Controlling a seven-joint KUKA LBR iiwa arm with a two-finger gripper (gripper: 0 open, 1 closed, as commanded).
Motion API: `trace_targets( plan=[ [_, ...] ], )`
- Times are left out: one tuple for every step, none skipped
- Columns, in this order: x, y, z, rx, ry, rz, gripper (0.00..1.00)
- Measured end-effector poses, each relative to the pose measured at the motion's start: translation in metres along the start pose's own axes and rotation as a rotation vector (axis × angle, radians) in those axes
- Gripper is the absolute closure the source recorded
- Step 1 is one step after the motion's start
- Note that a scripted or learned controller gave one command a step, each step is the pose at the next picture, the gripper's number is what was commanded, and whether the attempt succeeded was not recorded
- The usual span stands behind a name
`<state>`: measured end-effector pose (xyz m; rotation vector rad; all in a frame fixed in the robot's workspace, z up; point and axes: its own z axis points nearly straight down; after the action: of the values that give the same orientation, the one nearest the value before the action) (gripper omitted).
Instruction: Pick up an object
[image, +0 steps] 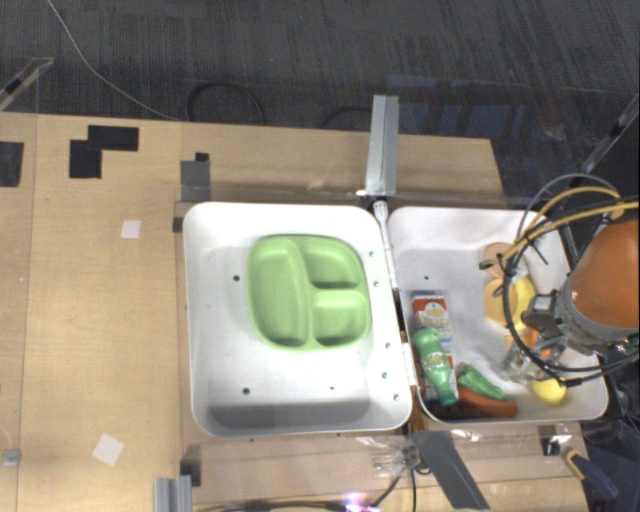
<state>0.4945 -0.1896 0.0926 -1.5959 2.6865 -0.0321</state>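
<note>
We see the arm (605, 285) reaching into the right bin (440, 235), its gripper (525, 360) low over the far right side, and we cannot tell how it is set. A yellow object (548, 390) sits just beside it. Further left lie an orange carrot (490, 405), a green bottle (432, 355) and a small carton (428, 308). Well left, the green divided plate (305, 290) rests in the left bin (215, 300).
</note>
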Motion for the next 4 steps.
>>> trace_targets(
  plan=[
    [-0.010,0.007,0.000,-0.003,0.001,-0.017,0.00],
    [0.013,-0.006,0.001,-0.008,-0.005,-0.225,0.00],
    [0.008,-0.003,0.001,-0.005,0.001,-0.240,0.00],
    [0.003,-0.011,0.002,-0.016,0.000,-0.356,0.00]
  ],
)
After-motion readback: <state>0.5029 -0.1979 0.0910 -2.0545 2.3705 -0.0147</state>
